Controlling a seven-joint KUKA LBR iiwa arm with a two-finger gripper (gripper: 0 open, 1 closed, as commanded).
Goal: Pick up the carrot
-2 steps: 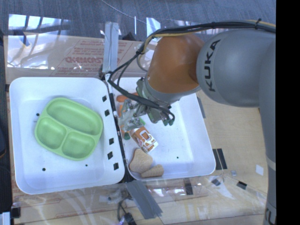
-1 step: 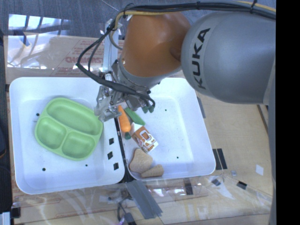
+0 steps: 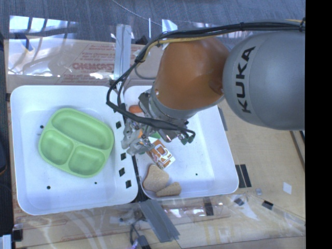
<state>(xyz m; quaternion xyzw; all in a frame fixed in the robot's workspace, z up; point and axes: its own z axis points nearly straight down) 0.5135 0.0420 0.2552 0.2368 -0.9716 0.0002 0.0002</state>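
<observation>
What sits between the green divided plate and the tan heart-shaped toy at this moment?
In the camera view, the raised white rims where the two bins meet lie between the green plate and the tan heart-shaped toy; black marks dot that divider. Nothing else lies there.

my arm (image 3: 270, 82): smooth grey shell, slight sheen, looks like painted metal or hard plastic, can't tell which
orange band (image 3: 189, 74): glossy, smooth, catches the light
my pincer (image 3: 136, 139): bare metal look, dull silvery bits
cables (image 3: 116, 95): black, rubbery, matt
bins (image 3: 26, 139): white plastic, smooth, soft shine
divided plate (image 3: 76, 141): green plastic, smooth, semi-matt
carrot (image 3: 135, 109): orange, mostly hidden, finish hard to judge
biscuit-like pieces (image 3: 155, 179): tan, rough and matt
small packet (image 3: 161, 154): printed, glossy wrapper
bench (image 3: 264, 154): pale wood look, matt
</observation>
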